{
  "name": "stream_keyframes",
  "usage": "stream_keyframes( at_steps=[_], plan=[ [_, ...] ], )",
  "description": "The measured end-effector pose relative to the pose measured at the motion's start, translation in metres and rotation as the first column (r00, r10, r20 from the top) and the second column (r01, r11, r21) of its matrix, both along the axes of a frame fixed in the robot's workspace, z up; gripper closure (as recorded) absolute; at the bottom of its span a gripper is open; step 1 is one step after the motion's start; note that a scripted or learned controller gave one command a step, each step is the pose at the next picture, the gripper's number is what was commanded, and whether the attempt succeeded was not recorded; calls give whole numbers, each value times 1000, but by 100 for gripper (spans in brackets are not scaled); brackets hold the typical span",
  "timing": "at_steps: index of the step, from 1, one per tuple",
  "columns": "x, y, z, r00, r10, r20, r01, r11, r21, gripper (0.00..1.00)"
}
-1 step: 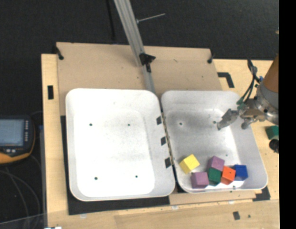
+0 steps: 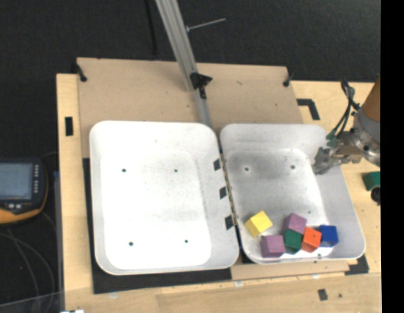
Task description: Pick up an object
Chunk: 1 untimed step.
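Several small cubes lie in the near corner of the right bin (image 2: 267, 134): a yellow cube (image 2: 259, 223) slightly apart to the left, then two purple cubes (image 2: 296, 223) (image 2: 273, 245), a green cube (image 2: 292, 239), an orange cube (image 2: 311, 238) and a blue cube (image 2: 328, 234) bunched together. My gripper (image 2: 324, 157) hangs over the bin's far right rim, well behind the cubes and touching none of them. I see nothing held in it.
The left bin (image 2: 150, 194) sits beside the right one, with black clips (image 2: 223, 191) along the shared edge. A slanted metal pole (image 2: 182, 47) rises behind the bins. A handheld pendant (image 2: 16, 189) lies off the bench at left.
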<state>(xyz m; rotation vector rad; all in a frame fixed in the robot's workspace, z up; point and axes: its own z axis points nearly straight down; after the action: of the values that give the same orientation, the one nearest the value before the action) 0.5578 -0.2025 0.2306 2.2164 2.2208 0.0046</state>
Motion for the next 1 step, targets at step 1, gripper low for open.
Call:
stream_keyframes(
  at_steps=[1],
  plan=[
    [0, 0, -1, 1000, 0, -1, 0, 1000, 0, 0]
  ],
)
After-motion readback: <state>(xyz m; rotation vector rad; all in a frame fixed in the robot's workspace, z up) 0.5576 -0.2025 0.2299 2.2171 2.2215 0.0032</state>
